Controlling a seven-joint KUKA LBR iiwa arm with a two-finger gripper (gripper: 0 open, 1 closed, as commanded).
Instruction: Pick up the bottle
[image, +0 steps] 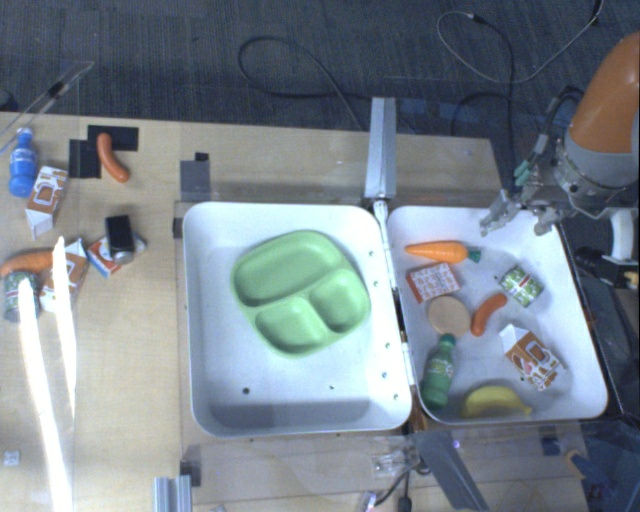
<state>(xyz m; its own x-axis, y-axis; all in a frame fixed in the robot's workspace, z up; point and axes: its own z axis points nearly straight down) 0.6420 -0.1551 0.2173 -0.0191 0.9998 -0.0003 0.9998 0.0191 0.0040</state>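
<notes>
Bottle (439, 368), green and lying in the right bin (585, 330), is the target, and the claw (518, 212) is well apart from it, hanging over the far edge of that bin with its two fingers spread and nothing between them. Taking the bottle as the landmark: the claw sits far beyond it, toward the bin's back rim. Between the two lie a carrot (438, 252) and a red-and-white packet (433, 282), with a tan disc (449, 316) just beyond the bottle's cap. A sausage (488, 312) lies to the bottle's right past the disc, a small green can (521, 287) further that way, and a carton (533, 360) to its right. A banana (494, 401) rests just beside the bottle's base, nearer the front rim. The left bin (200, 330), holding a green divided plate (301, 291), lies to the bottle's left across the shared wall, which the bottle nearly touches. The risks, as I judge them: that wall may block one finger on the descent, the banana or disc may be caught instead, and the round bottle may roll or slip from a pinch that lands off centre. A blue bottle (22, 162) on the desk (130, 330) far left could confuse targeting.
</notes>
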